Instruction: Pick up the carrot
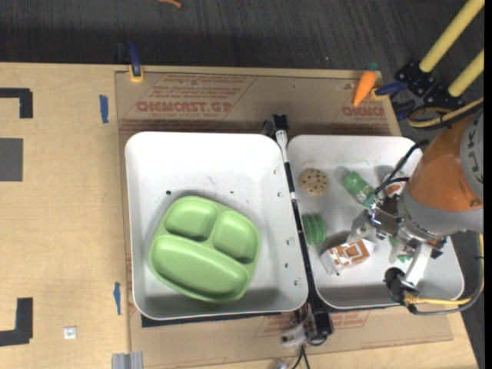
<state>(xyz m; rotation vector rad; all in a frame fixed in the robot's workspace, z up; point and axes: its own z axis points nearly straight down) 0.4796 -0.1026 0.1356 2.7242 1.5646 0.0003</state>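
Note:
An orange carrot (pixel 364 88) with a green top lies on the cardboard behind the right bin (pixel 338 148), outside its far rim. My gripper (pixel 372 223) hangs low inside the right bin, well in front of the carrot. It sits just above and to the right of a white and orange carton (pixel 344 257). The grey wrist with its orange band (pixel 444 177) hides the bin's right part.
The right bin also holds a round tan cookie (pixel 313 181), a green bottle (pixel 357 185) and a green ribbed item (pixel 314 228). A green divided plate (pixel 204 246) fills much of the left bin (pixel 154 167). Yellow poles (pixel 455 26) and clamps stand at the back right.

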